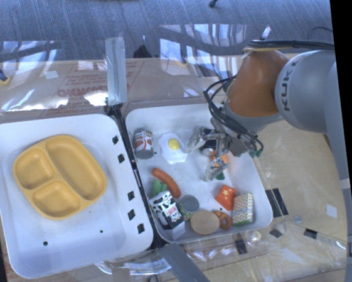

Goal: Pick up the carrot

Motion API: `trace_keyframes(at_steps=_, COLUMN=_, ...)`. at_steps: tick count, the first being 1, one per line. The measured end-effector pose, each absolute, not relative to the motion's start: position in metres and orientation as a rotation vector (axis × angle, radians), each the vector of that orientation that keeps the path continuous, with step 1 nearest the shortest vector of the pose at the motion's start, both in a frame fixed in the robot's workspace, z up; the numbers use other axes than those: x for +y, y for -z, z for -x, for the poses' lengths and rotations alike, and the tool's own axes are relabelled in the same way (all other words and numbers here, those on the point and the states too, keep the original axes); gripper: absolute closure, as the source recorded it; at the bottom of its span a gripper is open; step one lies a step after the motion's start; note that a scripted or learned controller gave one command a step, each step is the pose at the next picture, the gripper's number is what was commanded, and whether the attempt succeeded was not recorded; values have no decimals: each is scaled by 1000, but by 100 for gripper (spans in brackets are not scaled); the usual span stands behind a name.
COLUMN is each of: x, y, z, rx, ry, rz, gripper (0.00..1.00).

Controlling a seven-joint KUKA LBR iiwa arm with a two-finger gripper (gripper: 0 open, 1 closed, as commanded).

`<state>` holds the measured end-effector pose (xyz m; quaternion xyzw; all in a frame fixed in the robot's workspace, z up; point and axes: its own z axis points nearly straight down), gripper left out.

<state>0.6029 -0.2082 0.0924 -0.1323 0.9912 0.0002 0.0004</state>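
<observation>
Clutter hides the gripper [219, 157]; I cannot tell how wide it stands. It hangs over the right bin [249, 160], close to that bin's right wall. The carrot [225, 196] lies just below it, touching a wafer [243, 208] near the bin's lower right corner. Bare floor lies around the egg [173, 147], further left.

The bench [44, 89], covered with clear plastic sheeting [24, 79], bore two shallow white bins side by side: the left bin [24, 249] and the right bin [255, 172], edges touching.
</observation>
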Motion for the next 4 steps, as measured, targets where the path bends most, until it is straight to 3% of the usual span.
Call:
trace_keyframes(at_steps=1, x=-206, y=-105, z=-606, rx=3106, ry=3, rz=429, gripper=100)
trace_keyframes(at_steps=2, x=-200, y=-189, z=-636, rx=3132, ry=4, rz=110, gripper=100)
trace_keyframes(at_steps=3, x=-210, y=-128, z=-542, rx=3088, ry=-4, rz=598, gripper=100)
trace_keyframes(at_steps=4, x=-160, y=-170, z=-563, rx=3134, ry=0, rz=165, gripper=100)
